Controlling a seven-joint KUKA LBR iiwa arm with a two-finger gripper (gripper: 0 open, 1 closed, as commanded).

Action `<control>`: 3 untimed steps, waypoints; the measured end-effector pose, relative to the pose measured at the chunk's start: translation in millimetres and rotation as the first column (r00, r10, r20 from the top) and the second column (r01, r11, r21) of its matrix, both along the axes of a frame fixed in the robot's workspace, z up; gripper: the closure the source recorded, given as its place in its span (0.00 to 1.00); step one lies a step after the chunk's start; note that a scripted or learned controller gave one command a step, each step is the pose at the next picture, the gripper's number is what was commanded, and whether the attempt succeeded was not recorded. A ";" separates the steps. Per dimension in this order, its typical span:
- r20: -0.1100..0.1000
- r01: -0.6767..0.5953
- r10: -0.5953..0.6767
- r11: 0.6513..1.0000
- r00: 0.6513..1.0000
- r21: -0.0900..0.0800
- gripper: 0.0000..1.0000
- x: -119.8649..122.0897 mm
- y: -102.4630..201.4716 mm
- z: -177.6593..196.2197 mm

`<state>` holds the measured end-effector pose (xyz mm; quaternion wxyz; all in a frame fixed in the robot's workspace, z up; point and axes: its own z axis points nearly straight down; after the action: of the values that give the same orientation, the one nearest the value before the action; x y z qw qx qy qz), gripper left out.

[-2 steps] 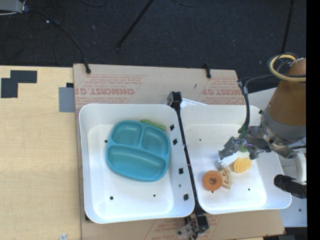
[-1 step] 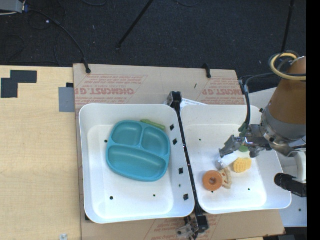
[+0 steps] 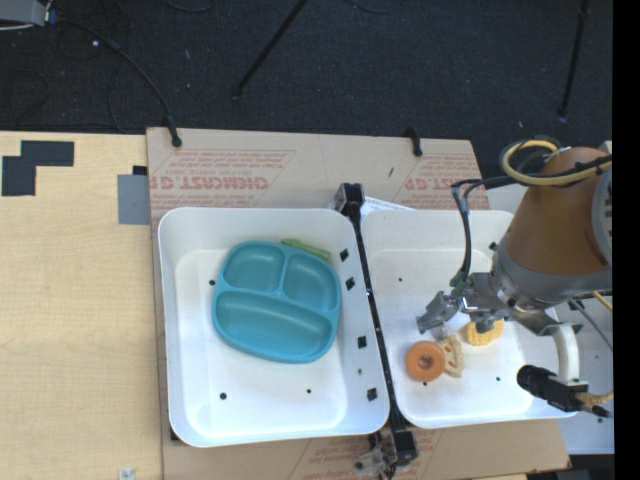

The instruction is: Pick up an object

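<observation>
In the right bin (image 3: 420, 248) my gripper (image 3: 440, 314) hangs low over the floor, reaching in from the right. Just below it lies an orange ring-shaped toy (image 3: 426, 360), with a pale tan piece (image 3: 453, 356) touching its right side. To the right of the gripper sits a small yellow object (image 3: 484, 334), partly hidden by the wrist. Nothing shows held in the gripper.
The left bin (image 3: 190, 268) holds a teal divided plate (image 3: 278, 301), and a green item (image 3: 305, 249) peeks out behind its far edge. A black divider (image 3: 362, 308) runs between the two bins. Bare white floor lies at the back of the right bin.
</observation>
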<state>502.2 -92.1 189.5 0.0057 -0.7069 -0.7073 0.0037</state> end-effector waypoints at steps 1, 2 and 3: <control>0.000 0.001 -0.001 1.000 1.000 0.000 0.00 -7.5 2.4 -47.9; 0.014 0.003 -0.003 1.000 1.000 -0.008 0.00 -6.5 -0.5 -98.6; 0.020 0.009 -0.008 1.000 1.000 -0.010 1.00 -3.3 -3.4 -85.3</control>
<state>498.8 -95.5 104.2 -0.0050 -0.7099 -0.7043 0.0002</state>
